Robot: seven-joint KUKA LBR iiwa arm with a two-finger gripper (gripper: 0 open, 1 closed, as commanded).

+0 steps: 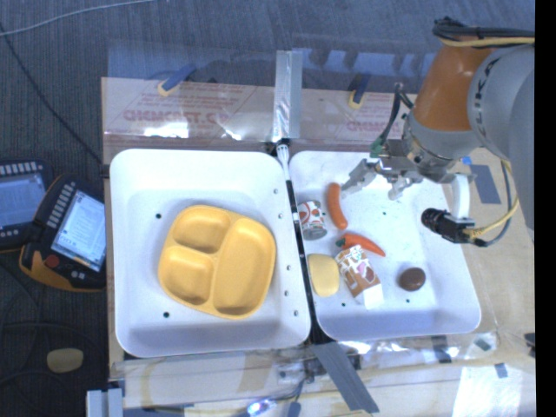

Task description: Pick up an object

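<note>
The gripper (377,180) is seen above the far part of the right bin (452,307), its two fingers spread wide with nothing between them; the sausage (336,205) lies just to its left and a little nearer; a small can (311,219) stands beside the bin's left wall; a chilli (363,244), a carton (360,274), a yellow block (324,274) and a brown ball (412,278) are found nearer still; a yellow tray (217,260) rests in the left bin (130,233).
</note>
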